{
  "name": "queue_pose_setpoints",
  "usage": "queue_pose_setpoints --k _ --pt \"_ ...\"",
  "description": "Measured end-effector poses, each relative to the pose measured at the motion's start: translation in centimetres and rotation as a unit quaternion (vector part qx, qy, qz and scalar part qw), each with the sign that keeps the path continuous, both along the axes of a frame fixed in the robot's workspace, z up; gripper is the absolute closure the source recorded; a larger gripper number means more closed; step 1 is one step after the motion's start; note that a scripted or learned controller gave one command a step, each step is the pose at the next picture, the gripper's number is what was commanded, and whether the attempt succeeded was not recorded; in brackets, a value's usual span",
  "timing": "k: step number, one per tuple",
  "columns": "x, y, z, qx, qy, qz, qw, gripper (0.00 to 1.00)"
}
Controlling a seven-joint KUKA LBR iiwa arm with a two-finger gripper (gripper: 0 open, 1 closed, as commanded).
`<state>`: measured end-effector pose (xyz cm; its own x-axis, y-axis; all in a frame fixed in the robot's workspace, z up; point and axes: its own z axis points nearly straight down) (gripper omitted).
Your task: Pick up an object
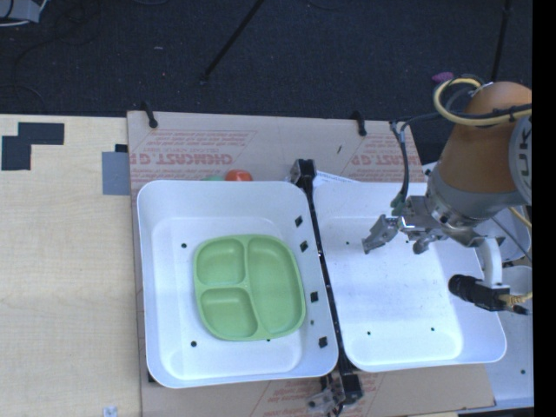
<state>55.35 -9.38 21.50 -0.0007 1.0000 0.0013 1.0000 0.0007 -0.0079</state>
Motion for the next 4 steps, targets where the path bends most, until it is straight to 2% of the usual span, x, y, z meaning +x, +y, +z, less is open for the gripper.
queue_pose_setpoints --k 1,2,3,4 --pt "-0.5 0.4 -6.4 0.0004 0.001 0.0 1.0 0.0" --pt "-1.5 0.9 -11.3 0.0004 0.001 0.0 1.0 0.0" --pt "-1.4 0.7 -10.0 0.0002 -0.001 -0.004 1.0 1.0" --pt "-2.0 0.7 -5.7 -0.0004 -0.004 -0.004 1.0 1.0"
